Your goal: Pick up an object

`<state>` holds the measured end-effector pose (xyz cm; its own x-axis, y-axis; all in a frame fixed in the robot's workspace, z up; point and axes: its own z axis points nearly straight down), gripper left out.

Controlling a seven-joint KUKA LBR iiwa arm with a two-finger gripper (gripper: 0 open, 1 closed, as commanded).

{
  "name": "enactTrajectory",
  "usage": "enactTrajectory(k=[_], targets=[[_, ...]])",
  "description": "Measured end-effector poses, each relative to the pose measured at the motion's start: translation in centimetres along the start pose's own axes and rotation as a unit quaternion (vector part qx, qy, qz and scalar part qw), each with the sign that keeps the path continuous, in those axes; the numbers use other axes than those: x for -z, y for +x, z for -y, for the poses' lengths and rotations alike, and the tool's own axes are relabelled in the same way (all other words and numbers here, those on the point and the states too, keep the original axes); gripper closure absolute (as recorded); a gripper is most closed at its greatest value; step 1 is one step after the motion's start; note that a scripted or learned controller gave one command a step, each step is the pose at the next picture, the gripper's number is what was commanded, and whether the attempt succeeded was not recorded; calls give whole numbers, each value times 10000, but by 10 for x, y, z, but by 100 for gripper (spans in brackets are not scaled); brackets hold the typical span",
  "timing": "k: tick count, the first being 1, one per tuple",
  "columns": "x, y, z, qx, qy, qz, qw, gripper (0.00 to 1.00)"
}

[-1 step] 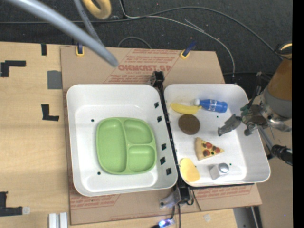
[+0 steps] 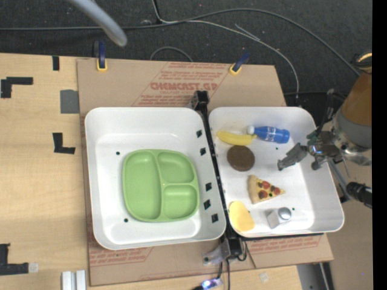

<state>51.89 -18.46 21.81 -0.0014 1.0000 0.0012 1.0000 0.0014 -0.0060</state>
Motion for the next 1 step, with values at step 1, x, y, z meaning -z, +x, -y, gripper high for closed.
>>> enactTrajectory(k=[1], targets=[[-66,4,-4,-1,25,-8,10000,0]])
